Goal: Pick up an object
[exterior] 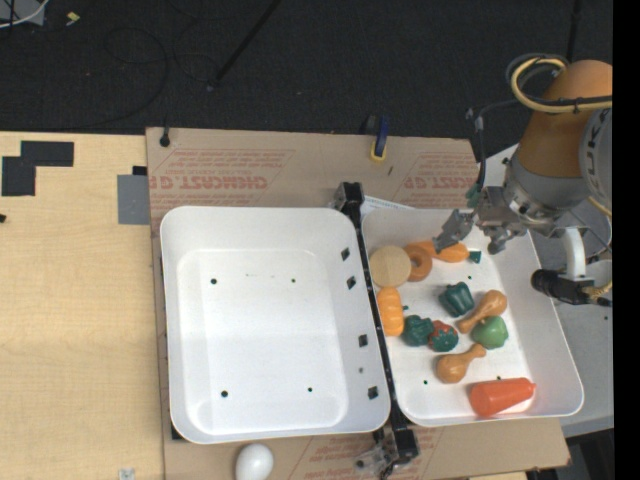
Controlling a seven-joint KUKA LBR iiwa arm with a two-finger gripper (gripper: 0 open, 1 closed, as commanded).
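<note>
I'm hovering my gripper (478,230), can't tell its state, over the right bin (560,368) w/ crowded toys; risking nudging the carrot (452,253) away.

Two bins side by side, toy foods (455,318) in right bin (560,363), ball (254,461) before left bin (200,318)

This is a robotics lab. A grey and orange industrial arm (560,138) reaches over two shallow white plastic bins (190,268) clamped onto a printed brown cardboard sheet (260,168), on a pale wooden bench (70,318), with black carpet (250,48) and loose cables (30,3) behind.
</note>
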